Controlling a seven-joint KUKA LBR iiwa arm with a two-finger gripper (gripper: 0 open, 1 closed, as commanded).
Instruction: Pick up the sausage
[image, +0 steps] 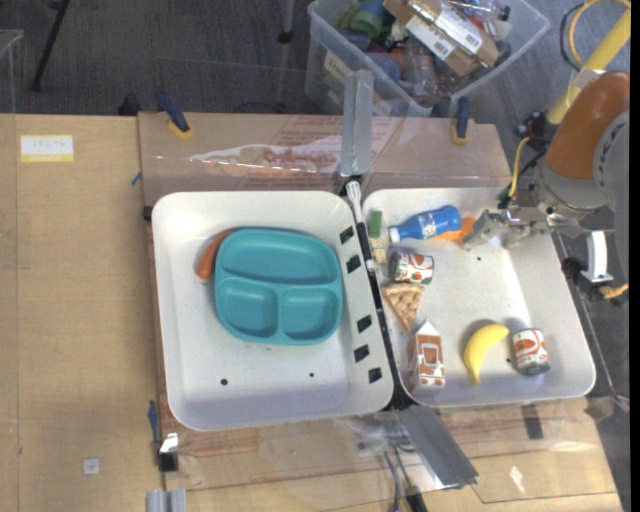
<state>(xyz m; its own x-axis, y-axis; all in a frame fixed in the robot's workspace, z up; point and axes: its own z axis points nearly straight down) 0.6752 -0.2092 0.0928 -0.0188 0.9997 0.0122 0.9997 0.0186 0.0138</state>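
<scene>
The reddish-orange sausage (206, 258) lies in the left white bin (190, 380), half hidden under the teal divided plastic plate's (278, 287) left edge. The grey gripper (492, 226) hangs over the right bin's (560, 300) far edge beside a blue bottle (428, 223); jaws' state unclear.

You see a teal tray (277, 287) in the left bin (190, 390); the right bin (560, 300) holds a banana (481, 349) beside a can (529, 351).

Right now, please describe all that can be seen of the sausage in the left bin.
The reddish-orange sausage shows as a short rounded, smooth-looking end. It lies in the shallow white left bin, at the left edge of the teal three-compartment plastic tray. The tray covers the rest of it, and they seem to touch. Its full length cannot be told.
</scene>
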